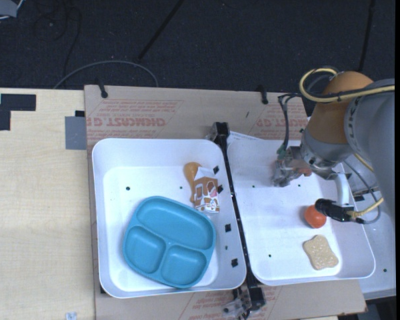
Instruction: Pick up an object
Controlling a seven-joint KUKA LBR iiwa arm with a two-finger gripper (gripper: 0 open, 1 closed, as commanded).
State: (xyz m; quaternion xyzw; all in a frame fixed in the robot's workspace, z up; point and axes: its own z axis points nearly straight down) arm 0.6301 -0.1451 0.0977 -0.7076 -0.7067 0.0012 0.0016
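Farthest to the gripper's left stood the left bin (pixel 97 179), its white rim well apart from the tool. In that bin a blue divided plate (pixel 168 241) lay flat, left of the gripper and lower in the view, taking up much of the floor. Closer to the gripper, yet still across the wall shared by the two bins, an orange-brown piece (pixel 191 172) sat roughly level with it. A printed packet (pixel 206 195) lay touching that piece just below, by the plate's upper right edge.

The gripper (pixel 284 176) itself hung over the upper middle of the right bin (pixel 267 259), above bare white floor, with nothing seen in its grasp. Whether it was spread or pressed together could not be told from this slant.

To the gripper's right and somewhat lower, a red-orange ball (pixel 313 217) rested near it but apart. Further below and right of the gripper lay a tan bread-shaped slice (pixel 320 252), flat in the bin's lower right corner. The grey arm (pixel 360 125) rose behind the gripper to its right.
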